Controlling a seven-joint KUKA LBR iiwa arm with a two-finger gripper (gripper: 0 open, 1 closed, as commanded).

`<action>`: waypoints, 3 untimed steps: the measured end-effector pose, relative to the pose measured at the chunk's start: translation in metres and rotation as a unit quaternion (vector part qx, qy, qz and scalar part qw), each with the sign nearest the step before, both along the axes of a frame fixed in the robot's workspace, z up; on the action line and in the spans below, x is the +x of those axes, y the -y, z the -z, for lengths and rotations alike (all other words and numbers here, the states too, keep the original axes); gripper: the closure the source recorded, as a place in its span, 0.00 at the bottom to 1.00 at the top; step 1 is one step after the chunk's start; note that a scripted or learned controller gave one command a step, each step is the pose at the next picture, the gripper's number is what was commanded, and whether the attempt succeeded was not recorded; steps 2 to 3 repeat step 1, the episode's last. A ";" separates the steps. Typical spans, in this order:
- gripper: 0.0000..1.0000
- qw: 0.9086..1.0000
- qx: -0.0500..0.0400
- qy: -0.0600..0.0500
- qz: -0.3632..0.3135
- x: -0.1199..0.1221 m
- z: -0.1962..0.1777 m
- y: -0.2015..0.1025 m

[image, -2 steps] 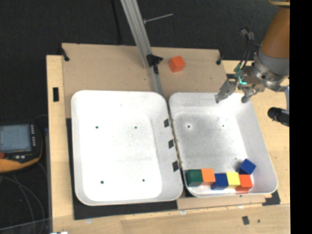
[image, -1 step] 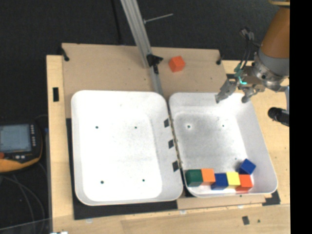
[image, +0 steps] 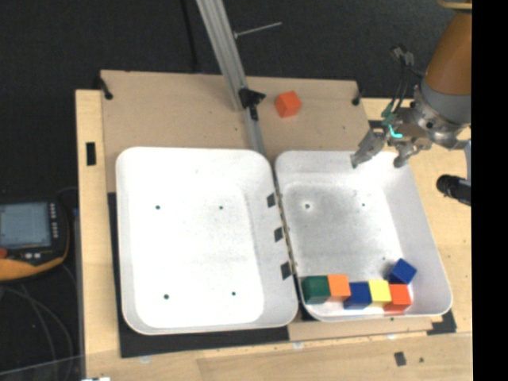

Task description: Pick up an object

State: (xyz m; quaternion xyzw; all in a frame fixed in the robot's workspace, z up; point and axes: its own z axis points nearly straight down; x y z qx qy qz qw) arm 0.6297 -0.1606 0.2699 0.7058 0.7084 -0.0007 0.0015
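Note:
Several small blocks lie along the near edge of the right bin [image: 413, 205]: a green block [image: 316, 287], an orange block [image: 339, 285], a blue block [image: 358, 294], a yellow block [image: 380, 291], a red-orange block [image: 399, 294] and a dark blue block [image: 402, 271] just behind them. A lone orange cube [image: 287, 104] sits on the bench behind the bins. My gripper [image: 383, 150] hangs over the far right corner of the right bin, open, with nothing between its fingers. It is well away from the blocks.
The left bin [image: 127, 213] sits beside the right one. A slanted metal post [image: 226, 50] rises behind the gap between the bins. A handheld device [image: 28, 232] lies off the bench at the left.

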 end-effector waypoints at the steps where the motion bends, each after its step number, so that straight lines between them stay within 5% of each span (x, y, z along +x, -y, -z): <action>1: 0.00 1.000 0.002 -0.005 0.002 -0.057 0.109 -0.013; 3: 0.00 1.000 0.002 -0.005 0.002 -0.057 0.109 -0.013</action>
